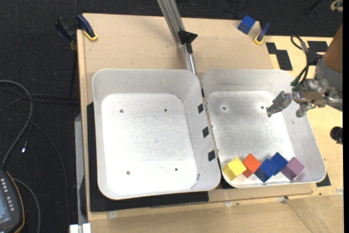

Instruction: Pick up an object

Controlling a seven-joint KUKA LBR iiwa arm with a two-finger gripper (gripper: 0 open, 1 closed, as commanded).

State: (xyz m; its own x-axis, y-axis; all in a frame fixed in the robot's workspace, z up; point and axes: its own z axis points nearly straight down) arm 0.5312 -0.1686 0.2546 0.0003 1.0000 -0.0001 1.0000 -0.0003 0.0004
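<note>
The claw (289, 105) hangs open above the blocks' (264, 166) left-to-right row.

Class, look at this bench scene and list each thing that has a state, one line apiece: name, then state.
gripper: open, holding nothing, above the right bin
right bin: holds four blocks at its near edge
left bin: no blocks in it
yellow block: resting in the bin, beside the orange block
orange block: resting, ungrasped
blue block: resting, ungrasped
purple block: resting, ungrasped
</note>
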